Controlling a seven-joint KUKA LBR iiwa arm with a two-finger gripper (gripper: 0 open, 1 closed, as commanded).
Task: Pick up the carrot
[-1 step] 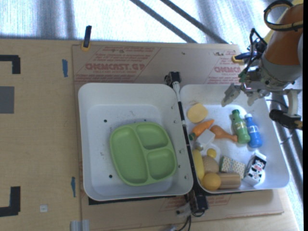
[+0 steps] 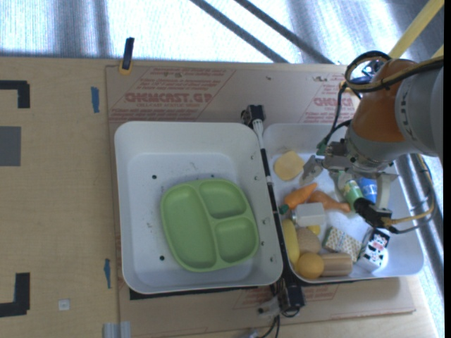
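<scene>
The carrot (image 2: 304, 193) is an orange tapered piece lying in the right bin (image 2: 412, 259), near that bin's left wall, with its tip pointing down-left. A second orange piece (image 2: 331, 201) lies just to its right. My gripper (image 2: 315, 167) hangs low over the right bin, just above and slightly right of the carrot, below the grey arm with the orange band (image 2: 377, 115). Nothing can be seen held in it.
Crowded around the carrot are a pale yellow disc (image 2: 289, 165), a white block (image 2: 310, 215), a yellow banana (image 2: 289, 236), an orange ball (image 2: 309, 265), a wooden block (image 2: 335, 265), a patterned box (image 2: 342, 241), a cow-print toy (image 2: 375, 249) and green and blue items (image 2: 359, 189). A green divided plate (image 2: 209, 224) lies in the left bin (image 2: 134, 189).
</scene>
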